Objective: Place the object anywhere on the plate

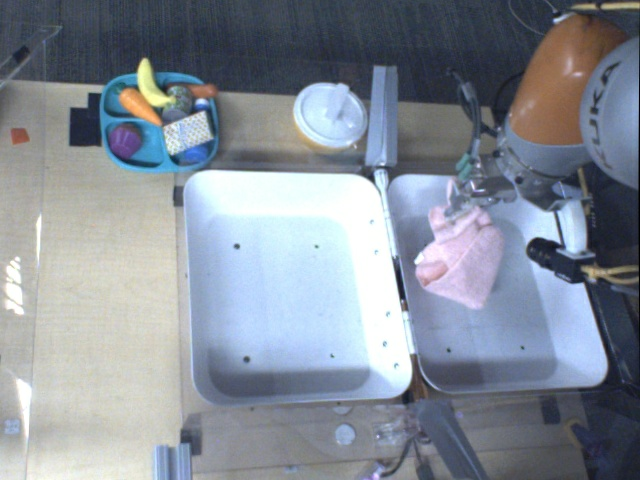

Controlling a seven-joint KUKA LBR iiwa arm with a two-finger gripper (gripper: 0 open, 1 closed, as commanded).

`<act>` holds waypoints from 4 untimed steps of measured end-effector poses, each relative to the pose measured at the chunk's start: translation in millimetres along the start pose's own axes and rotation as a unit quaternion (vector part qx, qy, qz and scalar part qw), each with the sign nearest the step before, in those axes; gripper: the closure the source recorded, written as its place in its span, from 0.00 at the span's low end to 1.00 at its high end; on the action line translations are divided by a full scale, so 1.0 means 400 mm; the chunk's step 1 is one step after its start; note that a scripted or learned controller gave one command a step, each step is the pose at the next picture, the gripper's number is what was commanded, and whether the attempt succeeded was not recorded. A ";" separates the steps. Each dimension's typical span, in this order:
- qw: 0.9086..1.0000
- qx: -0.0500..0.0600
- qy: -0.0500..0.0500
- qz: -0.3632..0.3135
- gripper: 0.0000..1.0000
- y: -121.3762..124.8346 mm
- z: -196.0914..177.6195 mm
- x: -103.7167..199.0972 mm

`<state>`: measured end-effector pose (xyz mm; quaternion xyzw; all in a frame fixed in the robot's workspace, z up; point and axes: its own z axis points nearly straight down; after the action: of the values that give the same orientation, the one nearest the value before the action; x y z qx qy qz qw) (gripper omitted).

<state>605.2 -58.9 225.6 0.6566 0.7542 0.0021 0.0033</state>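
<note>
A pink cloth point(462, 258) hangs crumpled over the upper middle of the right bin point(560, 358). Its top corner is pinched between the fingers of my gripper point(463, 194), which is shut on it near the bin's back wall. The cloth's lower part looks draped toward the bin floor; I cannot tell whether it touches. The blue sectioned plate point(112, 158) sits on the bench at the far left back, outside both bins. It holds a toy banana point(150, 83), a carrot point(138, 105), a purple piece point(125, 139) and several other small items.
The left bin point(285, 288) lies between the plate and the right bin. A white lidded cup point(330, 115) stands behind the left bin. A grey metal post point(381, 118) rises at the back between the bins.
</note>
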 end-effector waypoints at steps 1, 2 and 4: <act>0.980 0.000 0.001 -0.201 1.00 0.036 0.003 0.108; 0.920 -0.001 0.001 -0.393 1.00 0.076 -0.013 0.243; 0.753 -0.004 0.000 -0.658 1.00 0.094 -0.055 0.495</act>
<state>615.1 142.4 247.6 -0.0014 1.0000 0.0027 0.0065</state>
